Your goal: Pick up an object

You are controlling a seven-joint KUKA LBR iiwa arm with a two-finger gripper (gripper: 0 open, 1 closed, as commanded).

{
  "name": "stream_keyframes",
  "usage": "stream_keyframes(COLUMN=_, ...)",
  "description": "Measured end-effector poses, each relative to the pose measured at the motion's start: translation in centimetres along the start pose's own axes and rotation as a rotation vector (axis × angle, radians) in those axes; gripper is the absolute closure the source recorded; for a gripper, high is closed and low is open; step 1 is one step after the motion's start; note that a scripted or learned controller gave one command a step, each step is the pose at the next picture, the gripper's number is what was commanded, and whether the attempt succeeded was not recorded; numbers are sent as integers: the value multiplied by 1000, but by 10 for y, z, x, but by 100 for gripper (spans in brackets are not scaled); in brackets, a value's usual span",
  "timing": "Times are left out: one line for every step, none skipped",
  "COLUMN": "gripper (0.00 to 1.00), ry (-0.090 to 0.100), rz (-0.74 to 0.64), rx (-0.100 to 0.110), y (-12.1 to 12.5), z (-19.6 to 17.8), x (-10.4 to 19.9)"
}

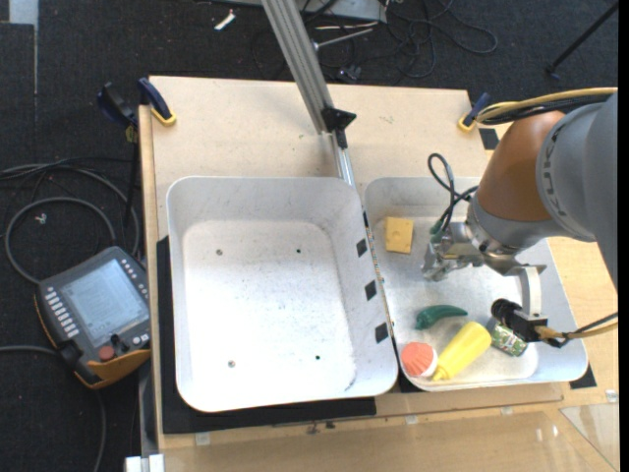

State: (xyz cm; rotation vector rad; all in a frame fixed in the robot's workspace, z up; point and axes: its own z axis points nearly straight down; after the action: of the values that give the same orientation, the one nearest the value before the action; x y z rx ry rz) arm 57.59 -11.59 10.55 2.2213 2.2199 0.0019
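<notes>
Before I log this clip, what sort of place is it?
Most likely a robotics lab: two white bins on a wooden bench, a teach pendant on dark carpet, loose cables, and a robot arm reaching in.

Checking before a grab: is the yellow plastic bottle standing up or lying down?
Lying down: the yellow plastic bottle rests lengthwise on the right white bin's floor.

Fixed overhead camera, slanted down, both bins (187, 264)
</notes>
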Motion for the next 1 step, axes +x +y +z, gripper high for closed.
stream_keyframes(gripper=100, ry=-1, rz=-4, rx=-3, y=7, z=-48, x=8)
